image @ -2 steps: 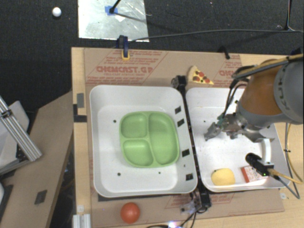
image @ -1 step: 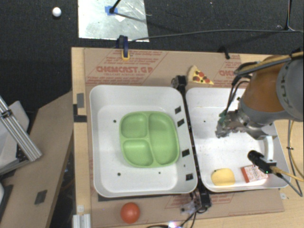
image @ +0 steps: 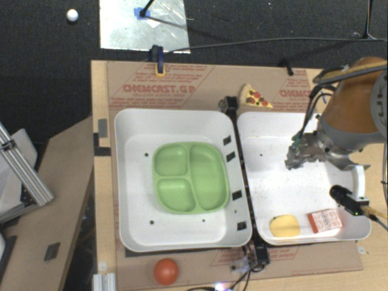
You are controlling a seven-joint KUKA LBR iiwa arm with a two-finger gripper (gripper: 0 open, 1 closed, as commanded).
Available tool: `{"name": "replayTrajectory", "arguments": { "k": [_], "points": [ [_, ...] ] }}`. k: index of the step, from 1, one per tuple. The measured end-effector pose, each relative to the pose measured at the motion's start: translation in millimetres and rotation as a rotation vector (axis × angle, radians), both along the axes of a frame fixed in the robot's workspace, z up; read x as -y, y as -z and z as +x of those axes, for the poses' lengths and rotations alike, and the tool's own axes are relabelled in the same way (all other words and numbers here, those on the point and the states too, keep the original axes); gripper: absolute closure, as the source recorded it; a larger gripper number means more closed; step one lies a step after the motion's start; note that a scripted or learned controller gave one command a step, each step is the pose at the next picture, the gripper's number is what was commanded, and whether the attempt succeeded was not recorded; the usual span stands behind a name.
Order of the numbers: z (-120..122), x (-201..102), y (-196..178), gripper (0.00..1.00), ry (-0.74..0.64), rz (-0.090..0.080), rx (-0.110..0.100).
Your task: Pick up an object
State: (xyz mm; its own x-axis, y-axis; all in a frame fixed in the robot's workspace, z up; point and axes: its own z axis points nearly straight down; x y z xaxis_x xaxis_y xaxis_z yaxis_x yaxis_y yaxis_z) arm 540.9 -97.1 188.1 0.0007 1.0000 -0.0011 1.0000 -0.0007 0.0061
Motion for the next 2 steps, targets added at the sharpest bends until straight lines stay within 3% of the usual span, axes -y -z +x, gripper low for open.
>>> {"name": "replayTrajectory", "arguments": {
  "k": [1, 2],
  "points": [
    [1, 0, -17, 1.0, -0.004, 0.001, -0.002],
    [6, -49, -29, 1.0, -0.01, 0.003, -0.003]
  ]
}}
